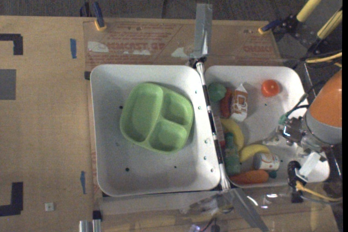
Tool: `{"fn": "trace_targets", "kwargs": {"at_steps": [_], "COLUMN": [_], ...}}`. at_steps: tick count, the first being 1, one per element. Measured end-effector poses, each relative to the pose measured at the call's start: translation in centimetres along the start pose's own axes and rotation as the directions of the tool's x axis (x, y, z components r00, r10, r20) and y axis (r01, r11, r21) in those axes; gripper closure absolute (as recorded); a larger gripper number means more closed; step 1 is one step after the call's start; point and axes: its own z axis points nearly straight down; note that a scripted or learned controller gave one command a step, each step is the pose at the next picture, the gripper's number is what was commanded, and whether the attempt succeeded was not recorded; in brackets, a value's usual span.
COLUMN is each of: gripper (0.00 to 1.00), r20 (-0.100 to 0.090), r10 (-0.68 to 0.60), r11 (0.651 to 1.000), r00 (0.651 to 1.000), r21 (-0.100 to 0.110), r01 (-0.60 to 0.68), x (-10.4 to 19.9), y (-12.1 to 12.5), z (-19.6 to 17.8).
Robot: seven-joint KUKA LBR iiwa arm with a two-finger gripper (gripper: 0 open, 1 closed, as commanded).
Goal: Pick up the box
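Gripper (293,136) is hanging over the right bin's (283,70) right edge; I'm not seeing whether it's open. Past the green tray (157,117), the box (239,101) is lying untouched, well apart. I'm judging approach: reaching leftward, then descending.

You have bare floor in the right bin (269,117) just right of the box (240,101); a green item (216,91) and a banana (234,131) crowd its other sides.
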Motion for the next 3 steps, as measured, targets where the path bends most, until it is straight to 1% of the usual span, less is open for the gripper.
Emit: {"fn": "trace_targets", "kwargs": {"at_steps": [1, 2, 3], "gripper": [0.00, 0.00, 0.00], "r20": [0.005, 0.006, 0.008], "r10": [0.220, 0.337, 0.607], "r11": [0.975, 0.941, 0.795], "r00": [0.975, 0.941, 0.795], "r21": [0.006, 0.005, 0.008], "r01": [-0.220, -0.337, -0.607], "x": [-1.3, -0.3, -2.9], "y": [0.7, 0.2, 1.2], "z": [-24.2, -31.5, -6.7]}}
